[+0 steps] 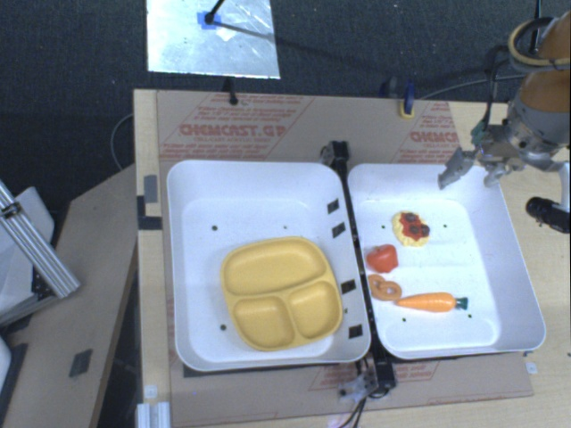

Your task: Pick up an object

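A yellow divided tray (281, 291), with one long compartment and two smaller ones, is seen lying in the left bin (201, 199), toward that bin's near edge. The right bin (500, 266) is set just beside it, the two separated by a dark central divider (352, 248). Four small items are gathered in the left half of the right bin. An orange carrot (428, 302) with a dark green stem end is laid on its side nearest the front, its stem pointing right. Just to its left, a small orange ring-shaped piece (385, 287) is placed, touching or almost touching the carrot's tip. A red tomato-like piece (383, 258) is found just behind the ring. Further back, a small round yellow piece topped with red and dark spots (411, 228) is set apart from the others.

The gripper (471, 169) is held above the far rim of the right bin, well apart from all four items. Its two fingers (449, 173) are spread and nothing is seen between them. Both bins are borne on a brown board (268, 123) upon the tabletop (98, 239). A shiny metal sheet (212, 25) is seen on the dark floor beyond.
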`<control>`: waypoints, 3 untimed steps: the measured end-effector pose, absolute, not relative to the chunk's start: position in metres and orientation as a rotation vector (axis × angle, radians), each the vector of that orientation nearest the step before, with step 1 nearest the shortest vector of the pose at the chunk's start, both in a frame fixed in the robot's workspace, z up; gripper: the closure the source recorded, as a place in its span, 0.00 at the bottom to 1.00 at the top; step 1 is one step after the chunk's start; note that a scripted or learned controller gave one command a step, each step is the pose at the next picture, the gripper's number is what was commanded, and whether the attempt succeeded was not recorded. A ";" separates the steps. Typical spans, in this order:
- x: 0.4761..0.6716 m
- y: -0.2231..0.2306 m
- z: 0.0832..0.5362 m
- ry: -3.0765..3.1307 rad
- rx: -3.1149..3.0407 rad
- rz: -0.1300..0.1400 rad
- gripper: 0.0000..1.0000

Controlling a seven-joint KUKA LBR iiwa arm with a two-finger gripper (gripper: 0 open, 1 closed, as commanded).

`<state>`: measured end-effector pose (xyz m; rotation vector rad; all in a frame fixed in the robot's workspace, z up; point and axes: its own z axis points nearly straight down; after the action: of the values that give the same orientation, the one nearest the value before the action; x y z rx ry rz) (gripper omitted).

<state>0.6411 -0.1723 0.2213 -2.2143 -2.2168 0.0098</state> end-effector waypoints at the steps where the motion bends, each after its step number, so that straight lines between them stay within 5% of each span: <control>1: 0.644 -0.172 0.229 -2.227 -2.218 -0.001 0.00; 3: 0.643 -0.180 0.141 -2.223 -2.219 0.002 0.00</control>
<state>0.6433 -0.1800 0.1414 -2.2187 -2.2232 0.0016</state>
